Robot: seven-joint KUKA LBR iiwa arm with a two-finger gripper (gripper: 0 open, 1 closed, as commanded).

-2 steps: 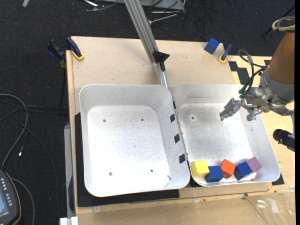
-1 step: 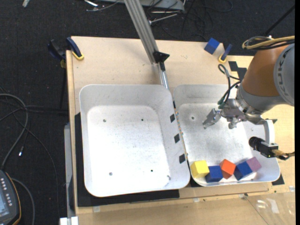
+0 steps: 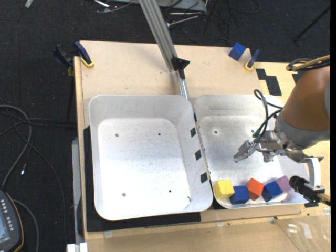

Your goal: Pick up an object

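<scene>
My gripper (image 3: pixel 244 152) hangs over the right bin (image 3: pixel 227 109), above the blocks. Whether it's open, I can't tell. The orange block (image 3: pixel 255 187) sits between blue ones.

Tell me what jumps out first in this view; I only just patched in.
The arm, grey with an orange band, reaches in from the right, its gripper over the right bin. A row of coloured blocks sits along that bin's near edge: yellow, blue, orange, another blue and purple. A lone blue block sits on the bench's far right corner.
</scene>
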